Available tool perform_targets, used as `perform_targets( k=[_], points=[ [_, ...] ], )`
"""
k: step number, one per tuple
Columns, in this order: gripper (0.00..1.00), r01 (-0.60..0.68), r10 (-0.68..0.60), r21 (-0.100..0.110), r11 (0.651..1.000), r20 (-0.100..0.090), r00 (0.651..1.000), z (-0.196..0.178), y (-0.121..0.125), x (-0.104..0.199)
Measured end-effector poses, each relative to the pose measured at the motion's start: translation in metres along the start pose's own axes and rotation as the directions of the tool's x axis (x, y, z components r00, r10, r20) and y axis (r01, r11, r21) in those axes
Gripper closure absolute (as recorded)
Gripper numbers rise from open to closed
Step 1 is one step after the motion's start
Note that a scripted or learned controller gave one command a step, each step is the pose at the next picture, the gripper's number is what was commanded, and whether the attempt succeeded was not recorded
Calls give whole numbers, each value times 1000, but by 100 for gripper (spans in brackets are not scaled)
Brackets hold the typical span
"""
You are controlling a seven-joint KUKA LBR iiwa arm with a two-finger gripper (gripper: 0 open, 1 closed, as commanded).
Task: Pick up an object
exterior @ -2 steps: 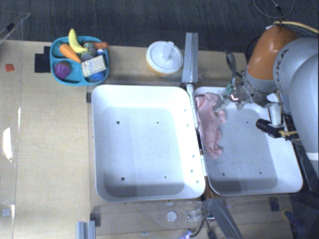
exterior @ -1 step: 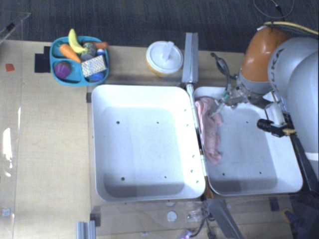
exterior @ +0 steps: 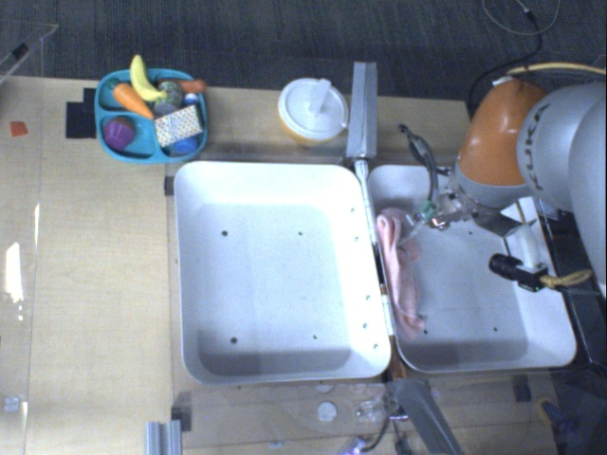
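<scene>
1. The gripper (exterior: 432,218) hung low over the upper left part of the right bin (exterior: 493,349). The grey arm (exterior: 503,150) bent down steeply from the right, probably so the tool could come at the bin floor from above rather than over the wall.
2. Whether the gripper was open or closed could not be told; wrist hardware and cables hid its tip from above.
3. The pink cloth (exterior: 403,282), the only thing in that bin to pick, lay just left of the gripper. From there it ran away below it as a long limp strip along the bin's left wall.
4. The cloth's upper end bunched toward the gripper, near it or perhaps touching; I could not tell which. Nothing showed the cloth being held.
5. I judged the step to be the reach or the closing on the cloth's upper end, with the lift not yet done. A strip pressed against a wall leaves little room on that side, which would explain aiming at the bunched end.
6. The left bin (exterior: 275,273) lay well left of the gripper, across the shared rim.
7. A blue tray of toy food (exterior: 152,112) and a white lidded cup (exterior: 313,110) stood on the bench far up and left, outside both bins and out of play.
</scene>
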State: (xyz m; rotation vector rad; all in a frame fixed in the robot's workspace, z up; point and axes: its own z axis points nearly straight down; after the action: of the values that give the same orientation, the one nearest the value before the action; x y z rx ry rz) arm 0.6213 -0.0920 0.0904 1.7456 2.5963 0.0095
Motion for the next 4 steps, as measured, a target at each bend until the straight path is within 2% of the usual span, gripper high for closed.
perform_targets(
  k=[1, 2, 3, 4],
  points=[
    [0, -131, 131, 1, 991, -2, 991, -98, 36, 12],
    [0, 13, -13, 7, 1000, -5, 1000, -17, -8, 8],
    [0, 86, -86, -11, 996, 4, 996, -4, -27, 15],
    [0, 67, -67, 2, 998, -4, 998, -1, 30, -33]
  ],
)
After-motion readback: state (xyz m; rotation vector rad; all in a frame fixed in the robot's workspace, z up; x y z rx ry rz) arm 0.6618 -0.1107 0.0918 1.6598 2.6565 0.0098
